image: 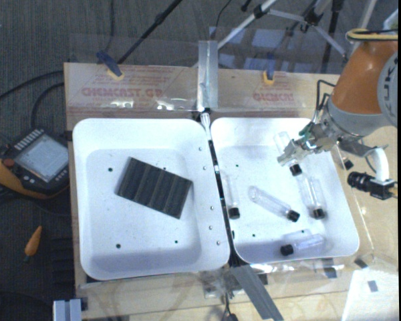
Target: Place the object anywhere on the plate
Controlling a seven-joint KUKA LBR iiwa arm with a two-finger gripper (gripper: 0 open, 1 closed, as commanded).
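Note:
A dark ribbed rectangular plate (153,187) lies flat at a slant in the left bin (93,139). Several clear tubes with black caps lie in the right bin (254,136): one in the middle (271,202), one toward the right (312,191), one at the front (302,241) and one along the left wall (228,196). My gripper (293,152) hangs low over the back right of the right bin. It is right at another clear tube (286,143), whose black cap (295,170) shows just below it. Whether that tube is gripped cannot be made out.
The divider wall (216,179) runs between the two bins. A black cylinder (367,181) sticks out at the arm's right, past the bin's right rim. A pendant (33,162) lies on the floor to the left of the bench.

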